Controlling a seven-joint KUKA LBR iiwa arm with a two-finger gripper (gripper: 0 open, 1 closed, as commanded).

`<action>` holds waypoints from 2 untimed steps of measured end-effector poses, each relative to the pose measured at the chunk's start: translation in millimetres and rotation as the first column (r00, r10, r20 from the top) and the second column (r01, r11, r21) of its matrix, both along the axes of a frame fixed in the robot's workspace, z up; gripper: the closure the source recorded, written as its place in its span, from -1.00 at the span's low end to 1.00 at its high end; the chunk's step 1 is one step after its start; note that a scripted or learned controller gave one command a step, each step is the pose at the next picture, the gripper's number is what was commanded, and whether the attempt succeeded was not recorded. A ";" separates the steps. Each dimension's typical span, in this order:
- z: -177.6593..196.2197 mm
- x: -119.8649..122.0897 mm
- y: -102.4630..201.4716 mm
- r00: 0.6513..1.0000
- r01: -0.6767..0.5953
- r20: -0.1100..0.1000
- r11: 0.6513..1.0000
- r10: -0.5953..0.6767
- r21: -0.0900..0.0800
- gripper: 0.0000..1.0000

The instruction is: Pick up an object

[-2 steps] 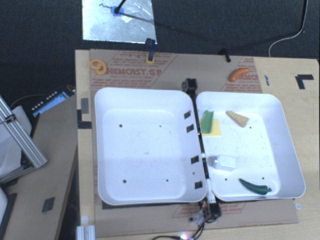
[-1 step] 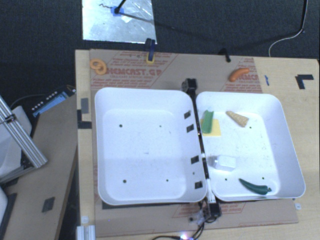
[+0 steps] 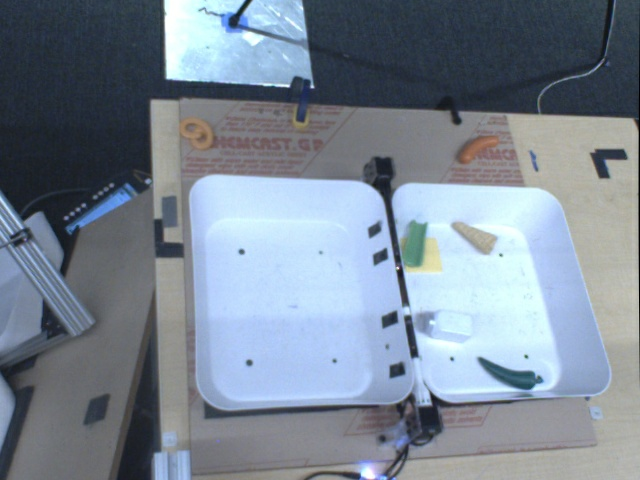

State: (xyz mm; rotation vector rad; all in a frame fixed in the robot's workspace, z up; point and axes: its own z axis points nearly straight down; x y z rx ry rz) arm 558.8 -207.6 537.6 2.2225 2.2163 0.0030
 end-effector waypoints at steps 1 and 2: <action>-2.1 9.2 1.1 1.000 -0.006 0.000 1.000 0.006 -0.001 1.00; -3.6 79.0 2.6 1.000 -0.009 0.000 1.000 0.009 -0.001 1.00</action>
